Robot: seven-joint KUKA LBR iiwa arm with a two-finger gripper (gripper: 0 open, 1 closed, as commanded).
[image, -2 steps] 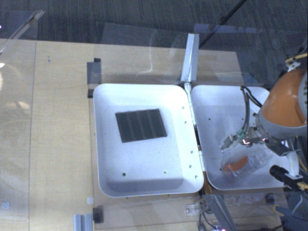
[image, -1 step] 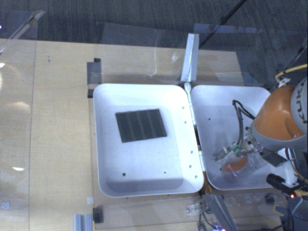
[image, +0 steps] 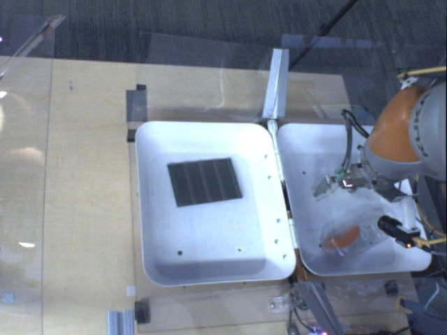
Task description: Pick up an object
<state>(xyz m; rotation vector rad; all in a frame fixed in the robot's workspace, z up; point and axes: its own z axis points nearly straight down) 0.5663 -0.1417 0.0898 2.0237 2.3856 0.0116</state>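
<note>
We record two shallow white plastic bins: the left bin (image: 209, 257) and the right bin (image: 307, 152). One dark grey ribbed rectangular mat (image: 204, 181) lies in the left bin, well apart from the arm. One grey arm with an orange band (image: 394, 135) reaches over the right bin; whether its two-finger gripper (image: 334, 184) is parted or clenched, we cannot tell. One small orange object in clear wrapping (image: 342, 239) lies in the right bin, near the gripper, apart from it. Risk: the slick wrap may slip or crumple, so a grasp could fail.

Smooth white plastic bins (image: 209, 257), wooden bench (image: 77, 187)
</note>
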